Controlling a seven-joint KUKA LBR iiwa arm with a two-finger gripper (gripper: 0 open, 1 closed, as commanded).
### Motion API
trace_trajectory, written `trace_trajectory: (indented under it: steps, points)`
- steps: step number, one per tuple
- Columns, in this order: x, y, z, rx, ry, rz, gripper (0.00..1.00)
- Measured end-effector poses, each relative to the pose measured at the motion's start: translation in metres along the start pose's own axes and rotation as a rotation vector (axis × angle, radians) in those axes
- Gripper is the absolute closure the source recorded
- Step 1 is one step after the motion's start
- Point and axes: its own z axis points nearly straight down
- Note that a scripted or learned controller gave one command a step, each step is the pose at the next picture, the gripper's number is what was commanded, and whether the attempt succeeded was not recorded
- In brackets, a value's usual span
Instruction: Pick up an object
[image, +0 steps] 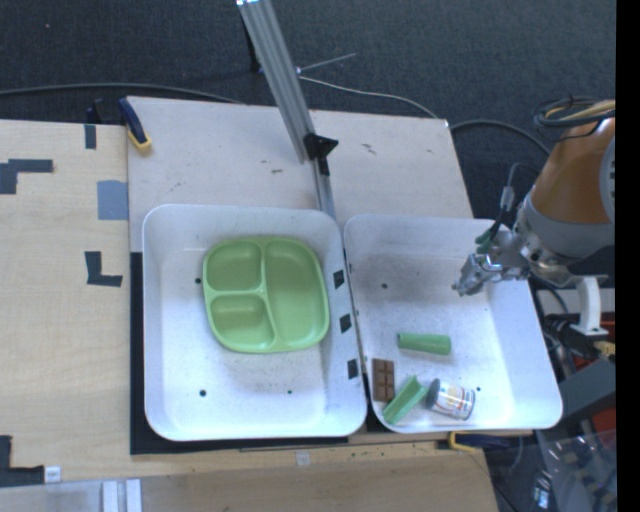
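Note:
In the right bin (520, 330) lie a green cylinder (424, 344), a flat green block (402, 399), a brown chocolate-like bar (384, 378) and a small jar with a white lid (452, 399). My gripper (472, 279) hangs over the upper right part of that bin, above and to the right of the green cylinder and apart from it. Nothing shows between its fingers.
The left bin (165, 330) holds a green divided plate (266, 294). A metal pole (284, 75) slants across the bench behind the bins. A blue and yellow tool (135, 125) lies at the bench's far left corner.

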Motion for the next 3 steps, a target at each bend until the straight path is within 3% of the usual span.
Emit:
trace_trajectory:
  steps: [1,3]
  points:
    - [0.0,0.001,-0.018,0.004,0.002,0.0,1.0]
    - [0.106,-0.008,-0.024,0.008,0.003,-0.005,1.0]
